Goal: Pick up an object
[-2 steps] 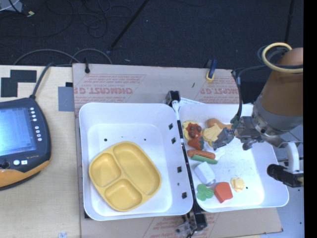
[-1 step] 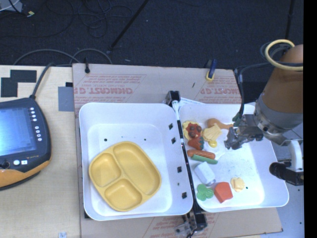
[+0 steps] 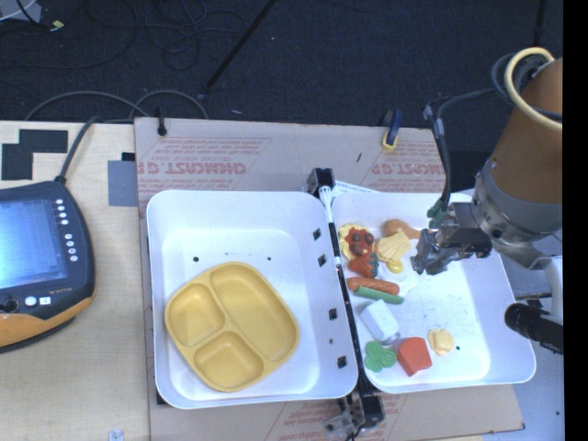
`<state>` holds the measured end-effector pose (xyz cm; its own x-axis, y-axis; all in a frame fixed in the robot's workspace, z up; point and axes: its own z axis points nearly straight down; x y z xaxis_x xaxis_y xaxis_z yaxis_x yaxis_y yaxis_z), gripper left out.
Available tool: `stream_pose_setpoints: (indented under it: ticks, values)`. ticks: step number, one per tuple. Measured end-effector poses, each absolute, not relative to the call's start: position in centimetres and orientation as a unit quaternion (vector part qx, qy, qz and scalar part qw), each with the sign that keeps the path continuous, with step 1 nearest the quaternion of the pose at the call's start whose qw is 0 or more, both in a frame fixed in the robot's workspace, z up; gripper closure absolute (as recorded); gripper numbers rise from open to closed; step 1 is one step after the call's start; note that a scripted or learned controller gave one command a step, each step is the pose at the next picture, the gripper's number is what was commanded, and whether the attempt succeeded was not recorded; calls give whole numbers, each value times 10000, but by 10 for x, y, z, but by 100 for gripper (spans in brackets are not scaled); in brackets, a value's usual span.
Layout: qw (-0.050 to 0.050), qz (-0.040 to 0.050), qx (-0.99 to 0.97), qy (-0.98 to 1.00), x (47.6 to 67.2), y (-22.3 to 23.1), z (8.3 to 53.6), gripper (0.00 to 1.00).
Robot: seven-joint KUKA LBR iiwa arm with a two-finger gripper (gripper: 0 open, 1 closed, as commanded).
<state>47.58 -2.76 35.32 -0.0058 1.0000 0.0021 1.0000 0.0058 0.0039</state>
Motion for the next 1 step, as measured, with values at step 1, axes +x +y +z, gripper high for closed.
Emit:
stream_pose_setpoints:
  ticks: [1]
  values:
    - [-6,1,7053,7089,476,14,378,100]
